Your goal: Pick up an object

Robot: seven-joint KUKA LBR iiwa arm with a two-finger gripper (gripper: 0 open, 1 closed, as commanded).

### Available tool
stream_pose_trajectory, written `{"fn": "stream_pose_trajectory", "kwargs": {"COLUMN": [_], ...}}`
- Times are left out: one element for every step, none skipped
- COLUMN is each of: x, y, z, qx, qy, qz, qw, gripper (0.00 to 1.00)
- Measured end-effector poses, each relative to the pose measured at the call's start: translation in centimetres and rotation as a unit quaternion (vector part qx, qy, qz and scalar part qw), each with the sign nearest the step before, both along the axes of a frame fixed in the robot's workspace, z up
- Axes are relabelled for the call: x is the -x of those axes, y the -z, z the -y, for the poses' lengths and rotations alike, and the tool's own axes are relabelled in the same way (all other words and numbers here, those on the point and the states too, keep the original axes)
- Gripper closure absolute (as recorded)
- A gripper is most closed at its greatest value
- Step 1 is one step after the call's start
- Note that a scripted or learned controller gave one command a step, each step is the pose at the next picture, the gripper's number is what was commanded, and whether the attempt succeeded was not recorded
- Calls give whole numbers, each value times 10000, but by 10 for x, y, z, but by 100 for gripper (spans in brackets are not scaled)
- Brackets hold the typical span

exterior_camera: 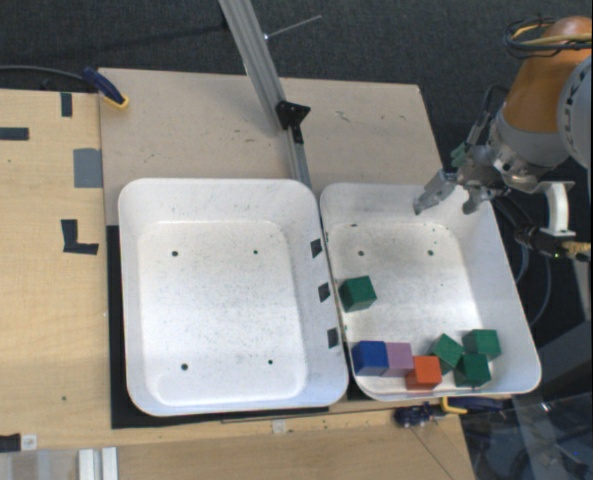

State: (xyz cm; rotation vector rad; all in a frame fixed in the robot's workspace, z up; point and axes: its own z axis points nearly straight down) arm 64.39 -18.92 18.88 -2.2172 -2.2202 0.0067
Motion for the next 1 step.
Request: {"fn": "stream_pose_trajectory", "kwargs": {"x": [2], "y": [65], "z": [2], "qx": [-1], "qy": [-1], "qz": [-12], "qw": [10000], "gripper": [0]}}
